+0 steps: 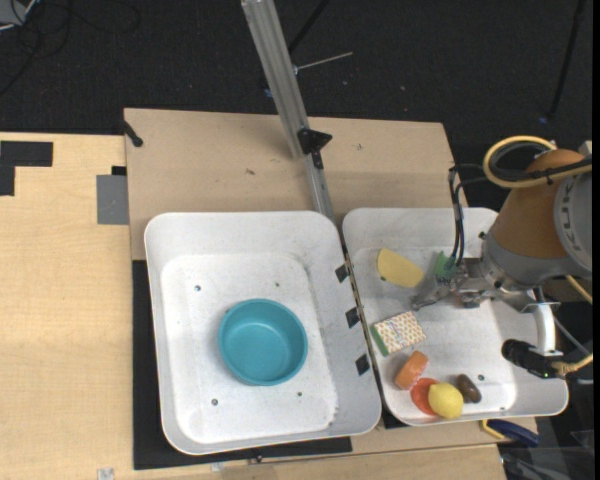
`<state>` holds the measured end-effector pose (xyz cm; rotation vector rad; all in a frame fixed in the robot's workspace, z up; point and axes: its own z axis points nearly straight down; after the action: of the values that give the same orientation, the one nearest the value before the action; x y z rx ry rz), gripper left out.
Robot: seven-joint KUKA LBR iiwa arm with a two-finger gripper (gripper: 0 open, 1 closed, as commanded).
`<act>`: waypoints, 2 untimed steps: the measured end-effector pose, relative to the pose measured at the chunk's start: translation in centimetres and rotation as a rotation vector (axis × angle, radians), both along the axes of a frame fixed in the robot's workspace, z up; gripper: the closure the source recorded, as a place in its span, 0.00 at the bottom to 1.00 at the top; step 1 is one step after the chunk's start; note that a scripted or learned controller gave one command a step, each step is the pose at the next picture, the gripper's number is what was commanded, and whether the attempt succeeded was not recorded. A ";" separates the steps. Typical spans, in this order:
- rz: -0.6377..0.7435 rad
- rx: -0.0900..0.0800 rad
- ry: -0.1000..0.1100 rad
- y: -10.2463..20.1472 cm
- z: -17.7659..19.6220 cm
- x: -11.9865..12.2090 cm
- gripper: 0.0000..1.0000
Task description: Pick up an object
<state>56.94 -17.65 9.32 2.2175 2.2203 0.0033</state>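
The right bin point(520, 393) holds several small objects. A yellow wedge point(399, 268) lies at its upper left and a patterned box point(398, 332) with a green edge sits below it. Near the front lie an orange piece point(411, 368), a red piece point(421, 396), a yellow lemon point(445, 400) and a brown piece point(468, 388). My gripper point(438, 292) is low over the middle of this bin, just right of the yellow wedge. A small green object point(445, 264) shows right behind the gripper. Nothing is visibly held.
The left bin point(180, 248) holds a teal bowl point(263, 341). A slanted metal rail point(285, 88) rises behind the two bins. The arm's orange band point(525, 223) and cables hang over the right bin's right side. Black clips point(352, 316) sit on the divide between the bins.
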 end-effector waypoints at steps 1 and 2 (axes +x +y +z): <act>-0.001 0.000 0.000 -0.1 1.0 0.0 1.00; -0.001 0.000 0.000 0.2 7.3 0.1 1.00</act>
<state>56.99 -17.49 16.58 2.2185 2.2188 0.0037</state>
